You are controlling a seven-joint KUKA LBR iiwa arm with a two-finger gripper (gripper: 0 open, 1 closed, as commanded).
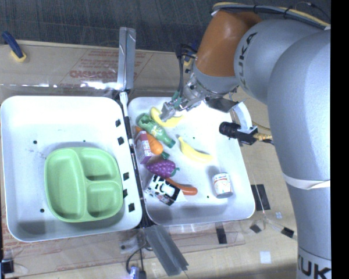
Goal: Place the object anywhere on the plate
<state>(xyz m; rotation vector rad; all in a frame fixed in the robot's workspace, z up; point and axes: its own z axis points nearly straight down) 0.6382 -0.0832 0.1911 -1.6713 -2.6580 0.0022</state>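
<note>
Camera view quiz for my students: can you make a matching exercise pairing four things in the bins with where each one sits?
Things:
1. green plate
2. grapes
3. small jar
4. tool

Places:
A. right bin, near its front right corner
B. left bin
C. over the banana at the back of the right bin
D. right bin, near the divider

Pairs: 1-B, 2-D, 3-A, 4-C

My bench [58,63], brown board, bears two shallow white bins: left bin [17,156] and right bin [235,196], touching side by side.
</note>
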